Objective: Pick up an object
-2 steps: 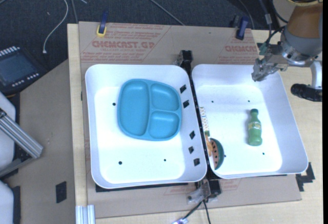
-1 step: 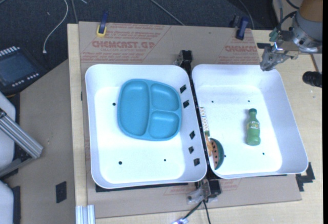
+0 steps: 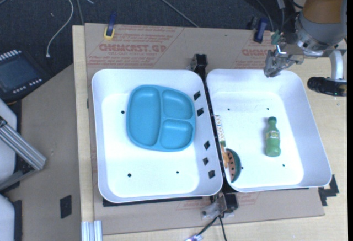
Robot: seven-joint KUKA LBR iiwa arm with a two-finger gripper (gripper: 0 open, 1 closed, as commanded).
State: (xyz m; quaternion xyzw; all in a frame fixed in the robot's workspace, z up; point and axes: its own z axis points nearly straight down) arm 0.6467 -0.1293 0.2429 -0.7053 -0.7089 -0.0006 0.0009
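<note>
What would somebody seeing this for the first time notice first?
Probably the big blue divided plate, lying flat in the middle of the left bin. Next, the small green bottle lying in the right bin, with a slice-shaped toy against that bin's near-left wall. The end effector hangs over the right bin's far edge.

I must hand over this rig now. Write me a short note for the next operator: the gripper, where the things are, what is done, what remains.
Gripper: above the far edge of the right bin, nothing visible between its fingers; too small to tell if open or shut.
Right bin: a green bottle lies near the middle; a watermelon-slice toy sits against the near left wall.
Left bin: a blue divided plate lies flat in the middle.
Done: nothing picked yet.
Left: bring the gripper down on one object and lift it. The bottle is probably the easiest target, being nearest the gripper and apart from the walls.
</note>
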